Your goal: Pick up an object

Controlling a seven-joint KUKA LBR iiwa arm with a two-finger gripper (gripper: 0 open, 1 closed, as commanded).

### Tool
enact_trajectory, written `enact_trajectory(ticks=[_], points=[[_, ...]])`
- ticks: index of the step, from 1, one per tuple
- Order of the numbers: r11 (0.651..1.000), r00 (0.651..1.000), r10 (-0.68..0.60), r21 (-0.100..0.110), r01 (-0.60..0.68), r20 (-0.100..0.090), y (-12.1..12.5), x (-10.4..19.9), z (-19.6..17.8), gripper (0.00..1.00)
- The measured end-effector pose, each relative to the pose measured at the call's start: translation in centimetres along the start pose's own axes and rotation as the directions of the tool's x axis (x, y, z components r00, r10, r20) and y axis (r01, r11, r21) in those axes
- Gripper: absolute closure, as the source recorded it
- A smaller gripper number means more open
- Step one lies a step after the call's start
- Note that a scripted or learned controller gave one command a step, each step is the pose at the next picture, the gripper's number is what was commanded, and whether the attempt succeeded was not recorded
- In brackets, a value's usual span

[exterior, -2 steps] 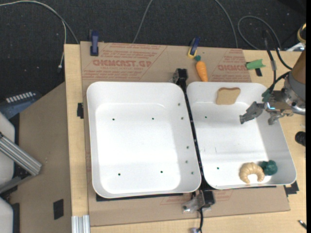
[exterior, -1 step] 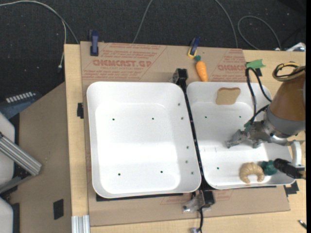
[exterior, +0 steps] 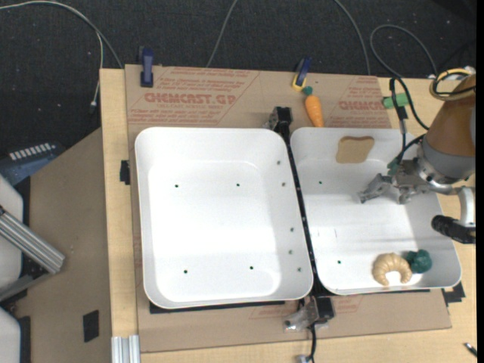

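Note:
In the right bin [exterior: 333, 278] a tan flat slice of bread [exterior: 354, 149] lies near the far wall. A beige croissant [exterior: 392, 268] rests in the near right corner, touching a small dark green object [exterior: 418, 261]. My gripper [exterior: 386, 193] hangs over the right half of this bin, between the bread and the croissant and apart from both. It is open, its grey fingers [exterior: 368, 193] splayed with nothing between them. An orange carrot [exterior: 313, 111] lies outside the bins on the cardboard behind the right bin.
The left bin [exterior: 151, 203] stands beside the right one, the two rims meeting at the middle. Blue clamps [exterior: 146, 66] and cables line the back edge of the board. A black clip [exterior: 281, 117] sits at the bins' far junction.

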State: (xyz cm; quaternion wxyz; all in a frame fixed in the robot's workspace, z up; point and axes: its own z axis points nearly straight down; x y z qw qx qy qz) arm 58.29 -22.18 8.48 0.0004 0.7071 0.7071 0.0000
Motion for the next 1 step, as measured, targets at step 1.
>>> enact_trajectory(ticks=[1], points=[[1.0, 1.0, -0.002, -0.001, 0.002, 0.0, 8.27, 1.05, -1.87, 0.0]])
